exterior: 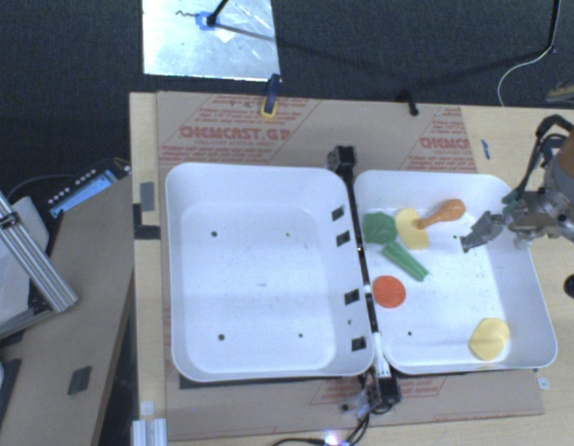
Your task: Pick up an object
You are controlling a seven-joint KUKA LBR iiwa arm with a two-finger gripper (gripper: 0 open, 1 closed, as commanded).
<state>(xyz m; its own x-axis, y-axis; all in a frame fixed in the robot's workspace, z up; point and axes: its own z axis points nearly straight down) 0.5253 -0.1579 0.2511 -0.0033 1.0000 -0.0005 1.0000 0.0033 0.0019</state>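
The claw [475, 235] hangs over the right bin [527, 291], near its right wall, reaching in from the right edge with the arm's grey wrist [552, 214] behind it. Whether it is spread or pressed together cannot be told at this size; nothing shows gripped in it. Just to its left lies an orange drumstick-shaped toy [442, 214], its thin end touching a pale yellow block [411, 229]. Further left sit a green rounded piece [379, 226] and a green stick [404, 261] slanting below it, close together. Below and left of the claw rests an orange-red disc [389, 292]. Below the claw, near the bin's front corner, lies a yellow lump [489, 338], well apart from the others. The left bin [189, 249] stands far to the left on the surface [148, 156].
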